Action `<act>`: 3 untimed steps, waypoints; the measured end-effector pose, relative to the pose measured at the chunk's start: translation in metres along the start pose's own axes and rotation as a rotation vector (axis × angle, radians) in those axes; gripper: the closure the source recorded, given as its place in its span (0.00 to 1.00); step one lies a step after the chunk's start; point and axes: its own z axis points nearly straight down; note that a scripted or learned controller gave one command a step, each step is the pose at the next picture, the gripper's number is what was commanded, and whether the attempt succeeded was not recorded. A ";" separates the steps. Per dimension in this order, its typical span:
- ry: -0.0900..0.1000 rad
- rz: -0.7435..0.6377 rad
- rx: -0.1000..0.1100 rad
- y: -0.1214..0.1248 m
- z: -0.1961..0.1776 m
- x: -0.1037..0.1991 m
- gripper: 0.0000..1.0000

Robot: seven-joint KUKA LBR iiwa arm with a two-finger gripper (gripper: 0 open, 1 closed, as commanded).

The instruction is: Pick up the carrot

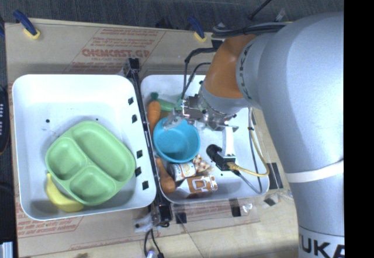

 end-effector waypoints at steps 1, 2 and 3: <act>-0.015 -0.005 0.002 0.033 0.009 -0.001 0.00; -0.018 -0.011 0.003 0.073 0.015 -0.002 0.00; -0.003 0.086 -0.020 0.071 -0.089 0.046 0.00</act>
